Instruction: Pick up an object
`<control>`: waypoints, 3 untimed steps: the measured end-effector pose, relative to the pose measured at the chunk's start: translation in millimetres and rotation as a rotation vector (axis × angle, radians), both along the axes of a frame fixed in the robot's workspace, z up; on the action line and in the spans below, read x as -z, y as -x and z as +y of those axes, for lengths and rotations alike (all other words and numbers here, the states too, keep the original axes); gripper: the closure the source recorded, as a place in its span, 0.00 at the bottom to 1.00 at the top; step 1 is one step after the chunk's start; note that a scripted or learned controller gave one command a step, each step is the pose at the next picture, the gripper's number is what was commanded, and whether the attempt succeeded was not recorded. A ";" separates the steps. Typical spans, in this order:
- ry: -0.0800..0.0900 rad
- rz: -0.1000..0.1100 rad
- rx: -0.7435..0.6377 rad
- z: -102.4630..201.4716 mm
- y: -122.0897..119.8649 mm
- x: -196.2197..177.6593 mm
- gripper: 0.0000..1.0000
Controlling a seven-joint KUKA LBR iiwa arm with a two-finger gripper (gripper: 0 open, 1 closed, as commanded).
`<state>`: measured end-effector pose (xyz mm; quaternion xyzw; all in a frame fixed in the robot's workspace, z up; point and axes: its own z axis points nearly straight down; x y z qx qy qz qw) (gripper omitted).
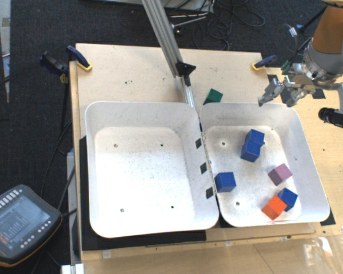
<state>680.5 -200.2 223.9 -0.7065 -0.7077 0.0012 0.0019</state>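
Arm enters from the right, orange band visible above wrist. Gripper (272,96) sits over the bench just beyond the right bin's (308,153) far rim, near the far-right corner; nothing between the fingers. Whether they are apart or together: cannot tell, too small and blurred.

Right bin contents, 5 items:
- tall blue block (252,144), approx. mid-bin toward far side, looks like two cubes stacked, tilted.
- blue cube (225,181), near the divider btwn bins.
- purple cube (280,173), toward the right wall.
- orange cube (274,208) w/ small blue cube (288,198) touching it, near-right corner.

Left bin (97,153): speckled white floor.

Outside bins: green block (213,96) on the bench top, just beyond the right bin's far-left corner, well apart from gripper. Clamps w/ yellow tips at both far bench corners, left (79,59) and right (263,63). Handheld pendant (17,224) on floor, lower left.
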 end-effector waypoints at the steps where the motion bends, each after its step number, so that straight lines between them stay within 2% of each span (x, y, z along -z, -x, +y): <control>1: 0.002 -0.003 -0.001 0.3 -0.5 -3.1 0.00; 2: 0.000 0.001 -0.002 6.1 0.6 60.3 0.00; 3: 0.001 -0.001 0.002 0.1 2.1 105.8 0.00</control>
